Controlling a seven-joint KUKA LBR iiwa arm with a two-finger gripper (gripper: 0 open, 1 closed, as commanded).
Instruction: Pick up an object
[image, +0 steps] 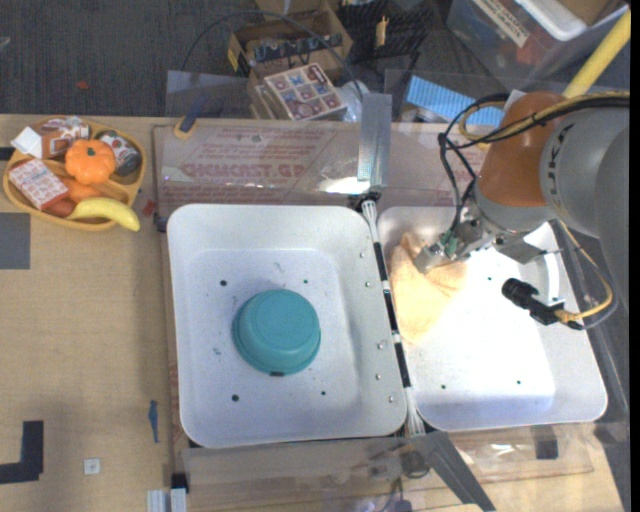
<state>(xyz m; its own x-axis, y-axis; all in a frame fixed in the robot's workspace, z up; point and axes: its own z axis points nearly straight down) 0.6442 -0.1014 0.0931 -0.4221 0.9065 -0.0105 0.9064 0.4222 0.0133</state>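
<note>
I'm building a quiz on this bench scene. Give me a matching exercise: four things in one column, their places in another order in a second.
Things:
1. teal bowl
2. pale cloth
3. banana
4. claw

Places:
A. in the yellow dish on the bench, far left
B. at the cloth's upper edge
C. middle of the left bin
D. left side of the right bin

Pairs: 1-C, 2-D, 3-A, 4-B
</note>
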